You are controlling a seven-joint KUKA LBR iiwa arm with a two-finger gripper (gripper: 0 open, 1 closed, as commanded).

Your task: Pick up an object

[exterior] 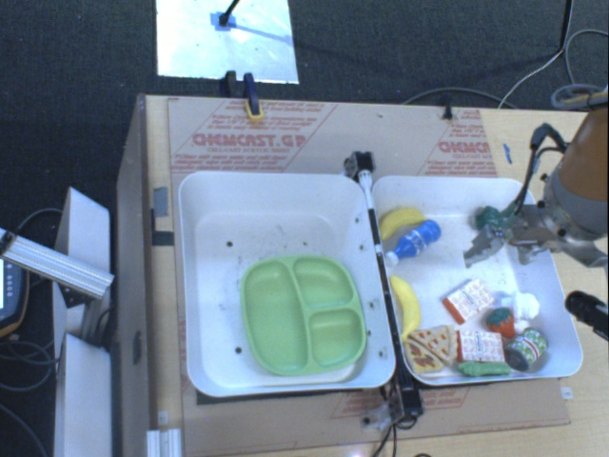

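We count two shallow white bins side by side on the desk [285,131]: the left bin [205,208] holds one pale green plastic tray [303,314] with three compartments, and the right bin [561,346] holds the small things. There we see two yellow toy bananas, one [400,222] near the far left corner and one [407,303] along the left wall with its long axis running front to back. One blue and white bottle [415,240] lies on its side just beside the upper banana, cap end pointing down-left. Two red and white cartons [469,300] [481,347] lie near the front, with one waffle-patterned wedge [430,344]. The gripper [497,232] hangs over the bin's far right part; its grey fingers [479,248] stand apart, with nothing between them.
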